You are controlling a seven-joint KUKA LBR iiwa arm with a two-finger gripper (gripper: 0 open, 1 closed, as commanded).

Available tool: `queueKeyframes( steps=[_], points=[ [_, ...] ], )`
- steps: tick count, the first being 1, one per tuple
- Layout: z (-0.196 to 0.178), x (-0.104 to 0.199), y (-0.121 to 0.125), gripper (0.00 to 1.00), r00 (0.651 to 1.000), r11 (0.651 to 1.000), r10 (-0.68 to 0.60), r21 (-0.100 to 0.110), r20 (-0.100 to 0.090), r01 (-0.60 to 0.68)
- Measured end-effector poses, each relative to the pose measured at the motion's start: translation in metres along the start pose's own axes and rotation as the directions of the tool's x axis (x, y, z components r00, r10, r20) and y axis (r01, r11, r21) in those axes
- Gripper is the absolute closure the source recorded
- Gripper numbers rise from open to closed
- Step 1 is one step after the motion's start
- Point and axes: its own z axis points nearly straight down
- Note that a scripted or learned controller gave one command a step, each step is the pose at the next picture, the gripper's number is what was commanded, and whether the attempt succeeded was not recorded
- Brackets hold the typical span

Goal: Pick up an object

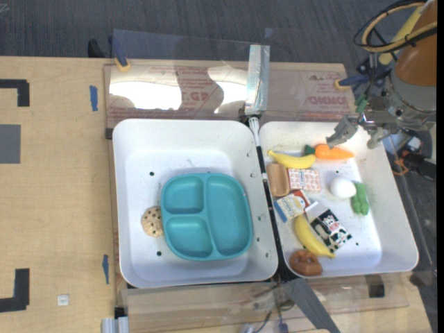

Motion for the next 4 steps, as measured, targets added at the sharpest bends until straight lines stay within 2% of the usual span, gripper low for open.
queueKeyframes(
  steps=[1,2,3,4],
  points=[
    [0.088,-0.002,0.045,0.00,0.996,0.996,0.094,0.009,0.000,-0.094],
    [0.156,-0.024,0.025,0.00,0.996,0.996,-0.088,-0.007,0.003,0.088],
    [0.113,-0.037,-0.071,0.00,1.000,1.000,0.004,-0.003,0.002,-0.004],
    [0.082,-0.079,-0.050,0.00,0.950,0.950,0.314,-0.003,0.001,-0.314]
  ],
)
